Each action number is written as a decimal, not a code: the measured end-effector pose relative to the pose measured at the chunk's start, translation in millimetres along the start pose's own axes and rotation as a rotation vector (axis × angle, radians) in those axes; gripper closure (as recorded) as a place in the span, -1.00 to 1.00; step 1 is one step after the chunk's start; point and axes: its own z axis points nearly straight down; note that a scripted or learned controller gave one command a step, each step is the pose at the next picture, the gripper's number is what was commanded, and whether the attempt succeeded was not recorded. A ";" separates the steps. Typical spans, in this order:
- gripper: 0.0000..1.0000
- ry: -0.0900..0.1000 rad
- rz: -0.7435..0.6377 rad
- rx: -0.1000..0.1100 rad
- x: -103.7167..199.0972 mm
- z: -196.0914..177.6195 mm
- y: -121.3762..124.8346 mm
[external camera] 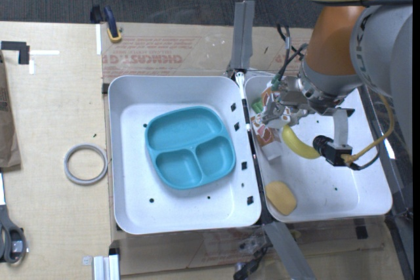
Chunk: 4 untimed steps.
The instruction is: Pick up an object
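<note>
Yellow sponge-like lump (pixel 281 197) lies lowest in the right bin (pixel 367 203); above it you see a banana (pixel 296 143), then the gripper (pixel 275 111) low over a heap of packets (pixel 264 131) at the bin's upper left. You cannot tell its opening or hold. Crowding against the wall could spoil your grasp. The teal tray (pixel 190 146) sits left.

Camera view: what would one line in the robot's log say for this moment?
pincer: low in right bin, over clutter | banana: beside it, not held | yellow lump: near front | blue tray: left bin
</note>
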 end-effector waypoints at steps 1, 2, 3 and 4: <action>1.00 0.000 -0.045 0.000 4.8 -33.3 -8.6; -1.00 0.000 -0.045 0.000 4.9 -33.3 -8.6; -1.00 -0.001 -0.211 -0.002 -32.9 21.8 59.6; -1.00 0.000 -0.235 -0.004 4.2 11.3 53.9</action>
